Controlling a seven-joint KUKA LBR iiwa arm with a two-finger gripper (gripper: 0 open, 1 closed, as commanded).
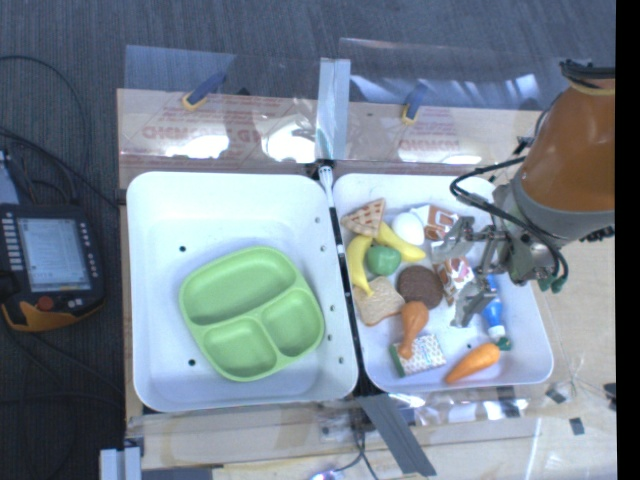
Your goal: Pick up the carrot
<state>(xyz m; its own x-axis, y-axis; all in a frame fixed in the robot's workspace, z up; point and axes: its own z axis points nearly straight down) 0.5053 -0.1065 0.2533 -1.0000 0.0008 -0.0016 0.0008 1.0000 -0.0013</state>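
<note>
Although the cardboard (330, 133) behind the bins carries some red print, the letters are too blurred to read. On it lie clear plastic sheets with two small blue and yellow clips (204, 89). The counter (575, 363) is pale wood, and the floor (300, 8) around it is dark grey carpet.

I take the carrot (473, 362) as the landmark. It lies in the right bin (535, 363), near the front right corner, with its green end pointing to the back right. Just left of the carrot is a small speckled packet (425, 352), and a chicken drumstick (411, 320) lies over the left part of that packet. Behind the carrot stands a small blue and white bottle (494, 316). Further back and left of the carrot are a brown round cookie (420, 285), a slice of bread (379, 302), a banana (360, 258), a green round fruit (382, 260), a white egg (408, 228) and a waffle wedge (366, 215).

The pincer (472, 286) hangs behind the carrot, over the toys near the bottle, apart from the carrot. Whether its fingers are spread or pressed together I cannot tell.

Far left of the carrot, the left bin (160, 208) holds a green divided plate (253, 311). Beyond that bin, on the floor, lies a control pendant (45, 258) with a screen and a black cable (60, 88).
</note>
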